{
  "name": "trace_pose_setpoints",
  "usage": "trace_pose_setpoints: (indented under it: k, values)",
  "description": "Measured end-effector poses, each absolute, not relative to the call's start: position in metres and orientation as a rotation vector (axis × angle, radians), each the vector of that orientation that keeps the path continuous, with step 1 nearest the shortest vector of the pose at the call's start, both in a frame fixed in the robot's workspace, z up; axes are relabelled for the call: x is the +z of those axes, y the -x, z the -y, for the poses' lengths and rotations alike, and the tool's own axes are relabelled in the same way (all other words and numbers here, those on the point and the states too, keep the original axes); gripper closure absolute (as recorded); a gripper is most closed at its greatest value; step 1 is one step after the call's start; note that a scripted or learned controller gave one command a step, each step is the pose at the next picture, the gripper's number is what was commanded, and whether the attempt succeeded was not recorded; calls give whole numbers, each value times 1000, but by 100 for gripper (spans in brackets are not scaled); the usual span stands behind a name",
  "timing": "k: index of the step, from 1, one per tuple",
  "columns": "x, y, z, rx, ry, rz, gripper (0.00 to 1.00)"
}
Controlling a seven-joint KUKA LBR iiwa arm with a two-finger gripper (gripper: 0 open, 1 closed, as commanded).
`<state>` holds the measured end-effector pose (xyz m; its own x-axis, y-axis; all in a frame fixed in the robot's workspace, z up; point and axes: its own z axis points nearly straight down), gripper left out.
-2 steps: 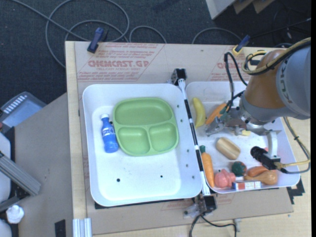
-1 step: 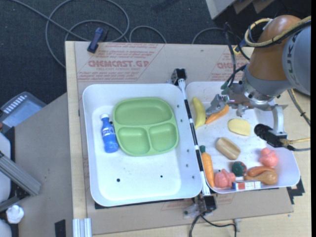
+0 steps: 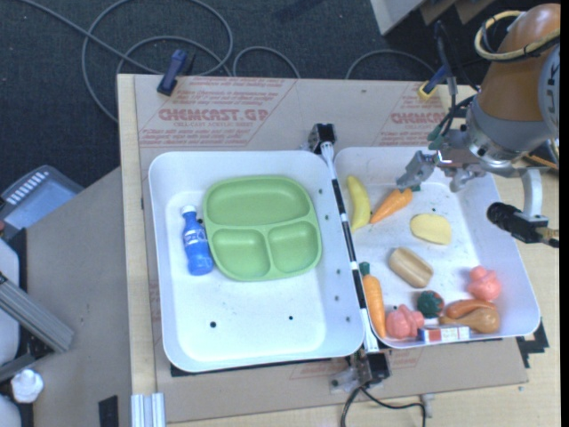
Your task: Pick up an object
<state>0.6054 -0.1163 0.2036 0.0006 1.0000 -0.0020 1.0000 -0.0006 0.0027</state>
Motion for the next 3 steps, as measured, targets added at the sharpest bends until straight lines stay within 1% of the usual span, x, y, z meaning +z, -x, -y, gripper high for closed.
trace_pose_setpoints:
  k: [1,2,3]
  values:
    - [125,-632,114,-2,-2222,-2224,0]
    - [84,-640,99,-2,-2222,-2223,0]
    - [95,-640,99,-3,-2221,-2223,100]
